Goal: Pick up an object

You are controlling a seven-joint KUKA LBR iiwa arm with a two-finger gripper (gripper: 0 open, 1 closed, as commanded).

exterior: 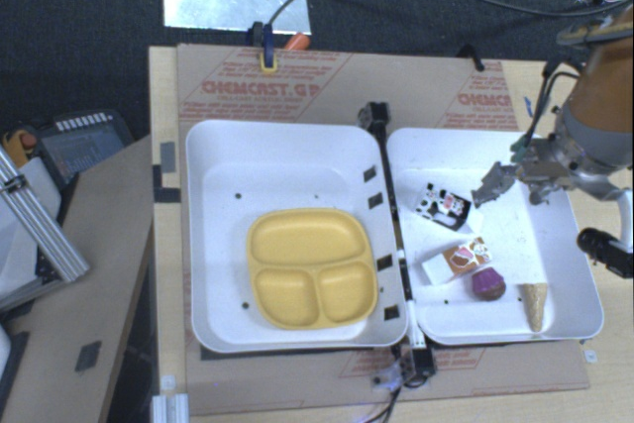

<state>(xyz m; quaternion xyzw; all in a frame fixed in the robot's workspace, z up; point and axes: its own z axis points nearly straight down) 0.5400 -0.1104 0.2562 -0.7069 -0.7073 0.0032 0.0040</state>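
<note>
My gripper hung over the right bin, reaching in from the right edge, where most of my arm was cut off. Only one grey finger showed clearly, slanting toward the bin's middle; the rest blurred into the wrist, so I could not tell how wide I stood open, and nothing showed between my fingers. Just beside that tip lay a small black-and-white packet, too small to read, and whether I touched it was unclear. Further toward the bin's front lay a white packet with an orange picture, touching a purple lump. A pale cone lay near the front corner. The left bin held a yellow divided tray.
</note>
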